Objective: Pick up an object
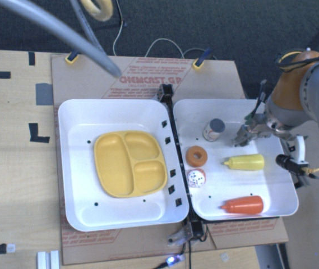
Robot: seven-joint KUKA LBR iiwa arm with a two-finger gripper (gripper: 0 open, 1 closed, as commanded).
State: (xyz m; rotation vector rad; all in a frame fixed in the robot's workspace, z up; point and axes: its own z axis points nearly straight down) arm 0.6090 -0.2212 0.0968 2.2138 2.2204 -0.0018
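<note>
- The desk (13, 150) is showing light wood on the left, with black marks on it.
- A brown board (148, 77) is lying under both bins.
- The left bin (75, 114) is holding a yellow tray (130, 163) with three parts. The tray is lying flat near the middle of the bin.
- The right bin (282, 203) is sitting just beside the left bin, with a black strip between them.
- A brown ring (196, 156) is lying near the left wall of the right bin.
- A small white ball with dots (196, 177) is lying just below the ring.
- A small cup (213, 129) is standing up above the ring, toward the back of the bin.
- A yellow bottle (244, 162) is lying on its side in the middle of the right bin.
- An orange-red carrot shape (243, 205) is lying on its side near the front wall.
- The pincer (243, 139) is reaching down into the right bin, between the cup and the yellow bottle, just above the bottle. I cannot tell how its tips are set.
- The arm (294, 94) is coming in from the right, over the edge of the right bin.
</note>
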